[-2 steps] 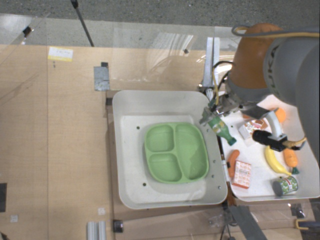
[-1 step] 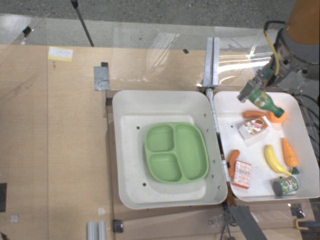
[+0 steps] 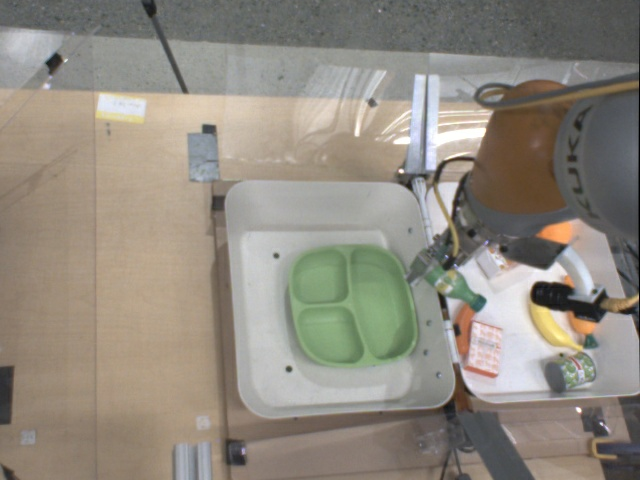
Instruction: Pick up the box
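Box (image 3: 484,348) seen lying flat in right bin (image 3: 520,383), near its left wall, red-and-white, untouched. Gripper (image 3: 432,265) located above divide between bins, beside green item (image 3: 462,288); opening cannot be told, nothing seen held. Left bin (image 3: 250,268) occupied by green divided tray (image 3: 352,306). Banana (image 3: 552,326) and small can (image 3: 570,370) noted right of box.

Risks judged: green item grabbed instead of box; flat box hard to pinch, likely slid against bin wall; fingers fouled on rim.
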You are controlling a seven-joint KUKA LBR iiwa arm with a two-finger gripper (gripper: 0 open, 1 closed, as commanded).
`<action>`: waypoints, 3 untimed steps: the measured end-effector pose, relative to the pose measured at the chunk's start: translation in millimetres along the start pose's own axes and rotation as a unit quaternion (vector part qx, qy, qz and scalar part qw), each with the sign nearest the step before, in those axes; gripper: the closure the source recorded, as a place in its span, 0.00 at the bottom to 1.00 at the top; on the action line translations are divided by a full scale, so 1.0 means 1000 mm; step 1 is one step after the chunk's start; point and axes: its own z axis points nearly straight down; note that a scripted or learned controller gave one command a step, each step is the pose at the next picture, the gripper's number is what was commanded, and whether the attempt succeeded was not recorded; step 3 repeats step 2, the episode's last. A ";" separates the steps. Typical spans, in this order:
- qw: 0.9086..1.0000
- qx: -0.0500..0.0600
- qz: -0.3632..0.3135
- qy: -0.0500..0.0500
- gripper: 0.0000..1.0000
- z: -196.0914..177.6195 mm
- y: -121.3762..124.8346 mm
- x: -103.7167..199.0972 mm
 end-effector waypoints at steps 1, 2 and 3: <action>1.000 -0.001 0.030 -0.001 1.00 -0.002 0.068 -0.029; 0.989 -0.001 -0.151 -0.002 1.00 0.001 -0.043 -0.064; 0.989 -0.001 -0.151 -0.002 1.00 0.001 -0.043 -0.064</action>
